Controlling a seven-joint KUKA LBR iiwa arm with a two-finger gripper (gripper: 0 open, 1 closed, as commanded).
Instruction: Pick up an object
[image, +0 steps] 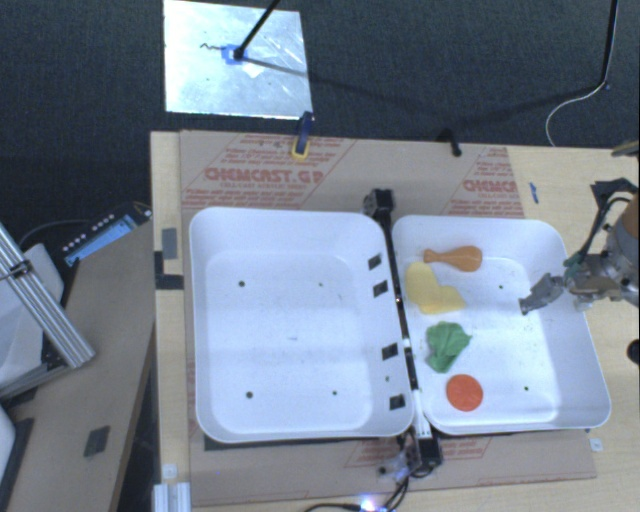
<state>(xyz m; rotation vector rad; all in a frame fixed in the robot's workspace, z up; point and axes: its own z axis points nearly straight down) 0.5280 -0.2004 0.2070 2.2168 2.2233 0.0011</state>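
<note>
- We read the step as the approach: nothing is lifted yet, and all four objects lie in the right bin (575, 330), toward its 9 o'clock side, beside the divider.
- Nearest us, at the bin's 7 o'clock, lies the red disc (464, 392); it looks flat and low, so we judge it the hardest to pinch.
- Just beyond it sits the green piece (447, 343), lumpy and raised; we think it the easiest pick, approached straight down with the fingers straddling it.
- Further on is the yellow piece (433, 290), and at 11 o'clock the orange drumstick (456, 258). The two lie close together, so a grasp there risks nudging the neighbour.
- The gripper (535, 296) hangs at the bin's 3 o'clock, well apart from the objects, with nothing between its tips; we cannot tell whether it is spread or closed.
- The arm is cut off at the right edge, so we cannot make out the wrist's tilt.
- The left bin (215, 300) holds nothing to pick.
</note>
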